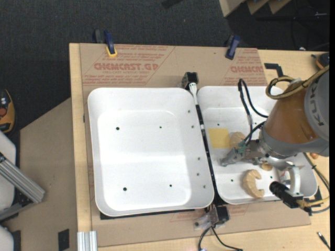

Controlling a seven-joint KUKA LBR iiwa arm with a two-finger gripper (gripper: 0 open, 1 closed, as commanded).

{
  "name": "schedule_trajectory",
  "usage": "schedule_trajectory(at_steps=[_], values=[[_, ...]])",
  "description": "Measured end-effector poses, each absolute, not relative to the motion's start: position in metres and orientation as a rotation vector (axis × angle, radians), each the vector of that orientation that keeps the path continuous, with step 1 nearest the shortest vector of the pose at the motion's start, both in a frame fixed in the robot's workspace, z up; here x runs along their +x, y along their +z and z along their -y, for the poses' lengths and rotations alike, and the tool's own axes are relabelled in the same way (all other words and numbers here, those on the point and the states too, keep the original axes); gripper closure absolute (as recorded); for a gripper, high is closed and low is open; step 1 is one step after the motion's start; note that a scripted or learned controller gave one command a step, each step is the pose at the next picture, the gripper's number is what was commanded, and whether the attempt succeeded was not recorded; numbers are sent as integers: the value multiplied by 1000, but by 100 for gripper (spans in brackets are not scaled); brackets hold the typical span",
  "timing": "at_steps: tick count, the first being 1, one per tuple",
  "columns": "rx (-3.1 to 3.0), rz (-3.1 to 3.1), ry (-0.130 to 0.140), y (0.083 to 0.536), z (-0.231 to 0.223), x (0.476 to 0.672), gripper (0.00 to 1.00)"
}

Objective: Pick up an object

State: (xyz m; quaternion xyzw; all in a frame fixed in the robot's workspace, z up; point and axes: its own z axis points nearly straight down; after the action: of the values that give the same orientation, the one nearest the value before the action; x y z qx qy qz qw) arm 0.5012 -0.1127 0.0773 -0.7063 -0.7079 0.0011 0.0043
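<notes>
I have the arm (293,122) reaching into the right bin (222,99), its fingers (229,159) low over the bin floor. They look drawn close together with nothing between them, though the view is small. A yellow block (219,137) lies just above the fingers and apart from them, with a pale rounded piece (237,138) beside it. A tan curved object (253,183) sits below and to the right. The left bin (144,150) stands beside it on the tabletop (78,140).
</notes>
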Motion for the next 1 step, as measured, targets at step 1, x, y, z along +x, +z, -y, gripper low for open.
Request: schedule_trajectory(at_steps=[1], values=[[-2222,2232,-7,86,115,591,0]])
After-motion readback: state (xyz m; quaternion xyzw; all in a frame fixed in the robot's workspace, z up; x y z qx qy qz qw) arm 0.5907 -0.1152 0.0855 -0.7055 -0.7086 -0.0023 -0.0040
